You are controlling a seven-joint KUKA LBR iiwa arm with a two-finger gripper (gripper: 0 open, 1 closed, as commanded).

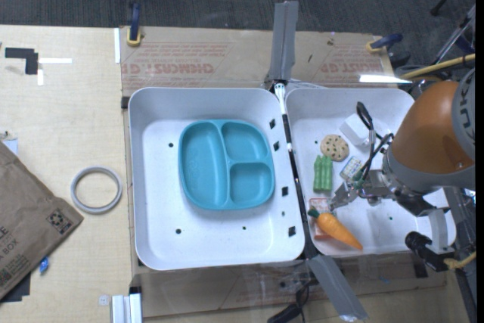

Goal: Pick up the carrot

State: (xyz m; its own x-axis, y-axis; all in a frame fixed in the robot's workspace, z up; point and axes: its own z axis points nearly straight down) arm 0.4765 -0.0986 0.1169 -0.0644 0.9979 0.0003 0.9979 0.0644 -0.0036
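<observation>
The orange carrot [338, 231], with a green stem end pointing left, lies near the front left corner of the right bin [393, 98]. My gripper [346, 196] hangs just above and slightly behind the carrot, at the end of the grey arm with its orange band [437, 129]. Nothing is seen held in it. The carrot rests on the bin floor, apart from the gripper.
In the right bin, a green ridged piece [323, 172], a round cookie [333, 147] and a white block [353, 130] lie behind the carrot. A blue divided plate [227, 163] sits in the left bin [151, 185]. A tape ring [96, 188] lies on the bench at left.
</observation>
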